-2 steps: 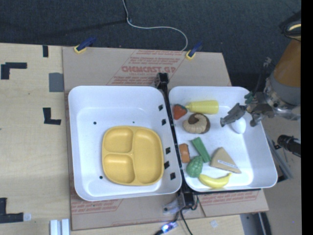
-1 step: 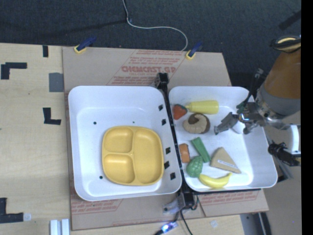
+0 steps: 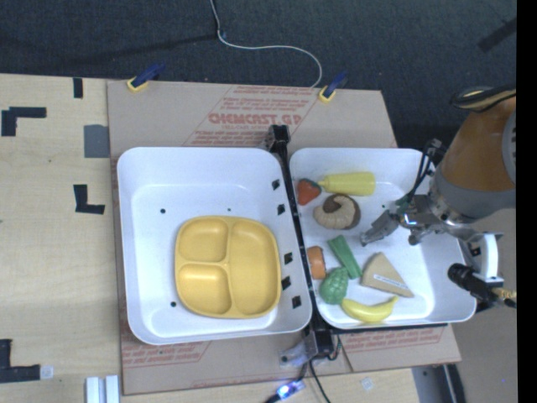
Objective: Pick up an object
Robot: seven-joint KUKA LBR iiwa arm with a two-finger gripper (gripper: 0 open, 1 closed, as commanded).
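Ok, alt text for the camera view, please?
The hand hovers over the right bin, above toy food: corn, a banana, a cheese wedge. The left bin holds a yellow tray.

Arm [image 3: 478, 162] reaching in from the right (wrist angled down-left)

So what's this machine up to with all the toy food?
A robot arm reaches in from the right over the right-hand bin, which holds toy food: a corn cob, a brown shell-like piece, a cheese wedge, a banana and a few vegetables. Its gripper hangs above the bin, near the cheese wedge, with nothing between its fingers. A yellow divided plate lies in the left bin.
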